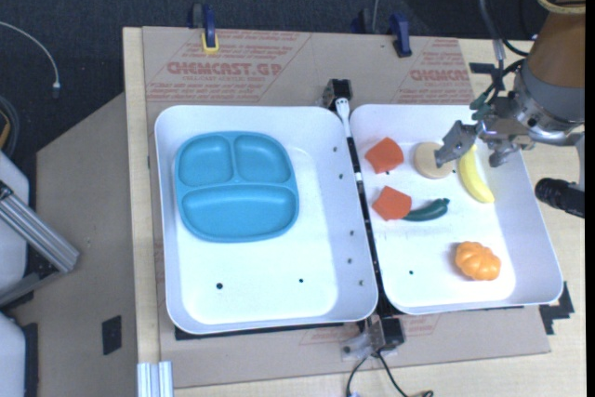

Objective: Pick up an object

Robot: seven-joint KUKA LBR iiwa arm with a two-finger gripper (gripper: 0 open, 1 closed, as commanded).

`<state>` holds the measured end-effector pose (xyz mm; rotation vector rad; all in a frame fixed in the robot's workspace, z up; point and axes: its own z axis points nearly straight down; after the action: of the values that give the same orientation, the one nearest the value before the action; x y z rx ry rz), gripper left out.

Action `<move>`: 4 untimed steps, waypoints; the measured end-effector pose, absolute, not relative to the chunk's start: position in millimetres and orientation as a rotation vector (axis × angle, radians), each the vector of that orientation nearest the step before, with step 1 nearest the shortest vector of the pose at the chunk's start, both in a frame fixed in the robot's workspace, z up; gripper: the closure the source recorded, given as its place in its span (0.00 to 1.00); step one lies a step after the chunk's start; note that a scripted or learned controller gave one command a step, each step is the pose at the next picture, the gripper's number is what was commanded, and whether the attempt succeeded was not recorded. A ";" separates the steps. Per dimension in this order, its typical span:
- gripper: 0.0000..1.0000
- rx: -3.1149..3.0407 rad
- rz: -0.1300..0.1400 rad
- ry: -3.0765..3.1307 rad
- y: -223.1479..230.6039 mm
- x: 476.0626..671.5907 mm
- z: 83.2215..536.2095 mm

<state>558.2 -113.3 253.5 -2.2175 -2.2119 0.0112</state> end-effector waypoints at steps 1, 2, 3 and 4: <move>0.00 -2.221 0.000 -2.222 -113.2 560.4 259.5; 0.00 -2.217 0.006 -2.216 -102.5 557.7 207.4; 0.00 -2.217 0.005 -2.217 -97.6 563.7 160.5; 0.00 -2.219 0.007 -2.215 -106.6 558.5 109.7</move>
<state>558.5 -106.6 109.7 -2.2188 -2.2150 0.0065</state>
